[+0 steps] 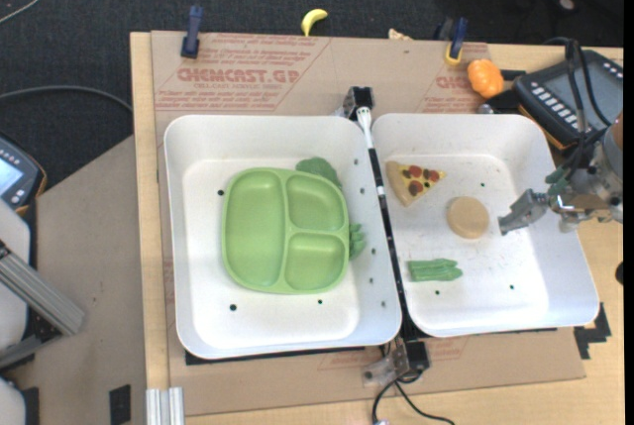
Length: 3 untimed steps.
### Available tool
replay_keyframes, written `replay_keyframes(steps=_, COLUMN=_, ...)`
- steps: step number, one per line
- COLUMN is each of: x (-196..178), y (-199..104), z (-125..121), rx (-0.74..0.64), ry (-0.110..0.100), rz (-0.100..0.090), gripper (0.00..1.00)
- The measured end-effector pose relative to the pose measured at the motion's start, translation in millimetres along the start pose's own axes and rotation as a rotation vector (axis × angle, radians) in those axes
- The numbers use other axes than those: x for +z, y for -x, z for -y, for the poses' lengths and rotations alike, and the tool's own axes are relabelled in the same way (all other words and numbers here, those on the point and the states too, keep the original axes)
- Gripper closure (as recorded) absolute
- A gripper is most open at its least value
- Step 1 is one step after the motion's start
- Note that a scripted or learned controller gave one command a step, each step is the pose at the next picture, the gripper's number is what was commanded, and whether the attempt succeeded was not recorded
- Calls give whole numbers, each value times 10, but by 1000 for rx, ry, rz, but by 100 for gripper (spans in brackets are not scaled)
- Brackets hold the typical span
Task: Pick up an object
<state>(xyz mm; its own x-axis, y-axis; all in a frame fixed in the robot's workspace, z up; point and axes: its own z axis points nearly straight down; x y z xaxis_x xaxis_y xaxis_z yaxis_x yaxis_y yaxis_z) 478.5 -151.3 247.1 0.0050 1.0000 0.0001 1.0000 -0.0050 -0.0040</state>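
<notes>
While the pizza slice (412, 181), the round cookie (469, 217) and the green beans (434, 269) lie apart in the right bin (515, 309), the gripper (522, 214) hangs just right of the cookie. I cannot tell how wide it is open. It holds nothing. A green plate (285, 231) fills the left bin (198, 314).

tray (286, 230) in left bin (193, 245) | pizza (412, 181), cookie (468, 217) in right bin (555, 284)
</notes>
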Motion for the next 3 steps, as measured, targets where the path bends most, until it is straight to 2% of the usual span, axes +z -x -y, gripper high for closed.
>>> replay_keyframes(steps=1, x=1215, y=-83, z=-148, rx=-5, ry=-3, rz=-3, gripper=0)
replay_keyframes(steps=2, x=597, y=-842, z=-7, rx=-12, ry=8, rz=-1, gripper=0)
replay_keyframes(steps=3, x=626, y=-637, z=-6, rx=-4, ry=6, rz=2, gripper=0)
